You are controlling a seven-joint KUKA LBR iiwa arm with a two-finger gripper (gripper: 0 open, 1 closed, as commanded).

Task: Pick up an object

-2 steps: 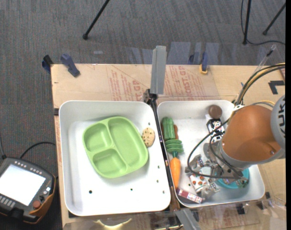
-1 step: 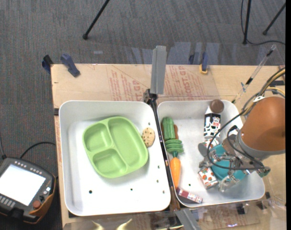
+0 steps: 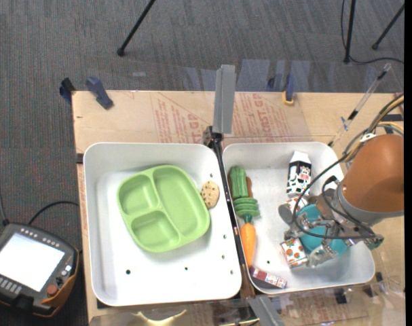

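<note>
Low in the right bin (image 3: pixel 273 156), the hand (image 3: pixel 319 244) hovers among a small red-dotted carton (image 3: pixel 294 251) and a teal item (image 3: pixel 320 227). Whether it is grasping anything, I cannot tell; wrist and cables hide it. A good pick means centring on one object, clear of the bin wall.

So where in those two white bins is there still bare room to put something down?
Left bin: bare floor below the green plate. Right bin: a bare patch between carrot and milk carton. The right side, around the end effector, is crowded.
</note>
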